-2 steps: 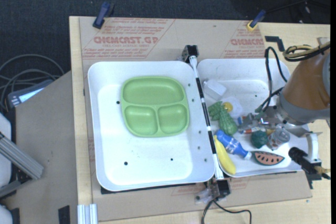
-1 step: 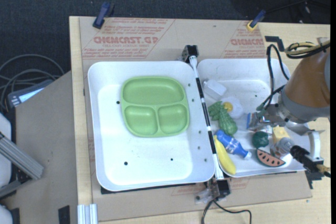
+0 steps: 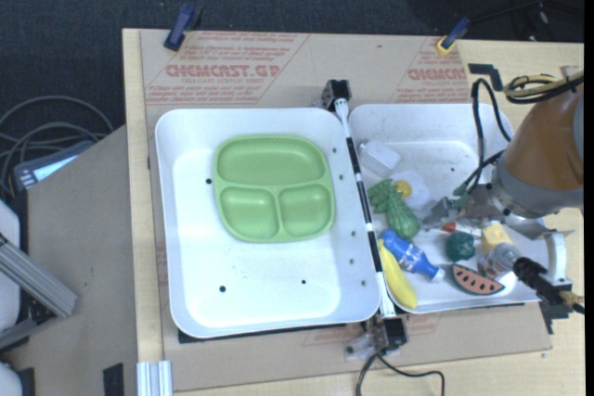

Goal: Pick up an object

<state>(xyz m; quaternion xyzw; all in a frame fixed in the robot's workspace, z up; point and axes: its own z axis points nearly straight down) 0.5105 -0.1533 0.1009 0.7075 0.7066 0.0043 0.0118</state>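
While gripper (image 3: 444,214) hangs low in right bin (image 3: 436,127) | teal toy (image 3: 460,246) just beside | grip: cannot tell

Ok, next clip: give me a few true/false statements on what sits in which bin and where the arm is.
1. The green divided plate lies in the left bin. True.
2. The banana lies in the left bin. False: it lies in the right bin, along the wall next to the left bin.
3. The watermelon slice lies in the right bin. True.
4. The blue bottle rests on the plate. False: it lies in the right bin beside the banana.
5. The gripper is over the right bin. True.
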